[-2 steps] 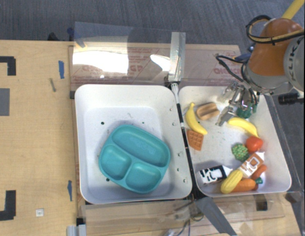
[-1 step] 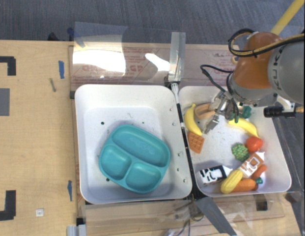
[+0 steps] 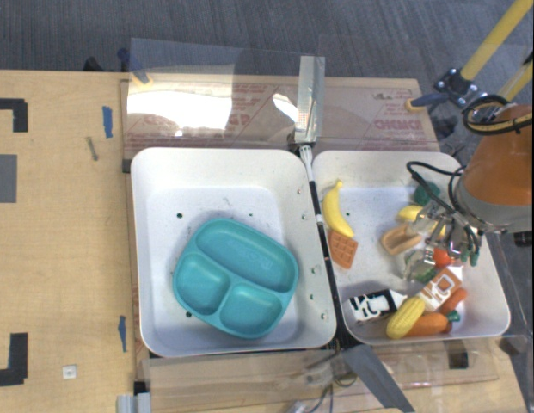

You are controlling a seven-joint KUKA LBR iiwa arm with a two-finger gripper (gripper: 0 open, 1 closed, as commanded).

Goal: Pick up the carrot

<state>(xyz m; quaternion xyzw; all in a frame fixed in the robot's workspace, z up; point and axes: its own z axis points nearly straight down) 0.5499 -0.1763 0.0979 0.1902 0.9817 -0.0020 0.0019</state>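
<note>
The carrot [image 3: 432, 323] lies ungrasped at the near edge of the right bin [image 3: 370, 198], just beside the corn cob [image 3: 405, 315]. The claw [image 3: 438, 243] hovers above it; whether it is wide or narrow, I cannot tell. Grasp and lift remain.

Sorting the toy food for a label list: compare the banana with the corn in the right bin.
The banana lies alone by the right bin's left wall, running up and down the view; the corn lies at a slant near the front edge, packed among other toys and touching the carrot. The banana is curved and the longer of the two; the corn is straight and stubbier. Both are yellow and lie flat.
</note>
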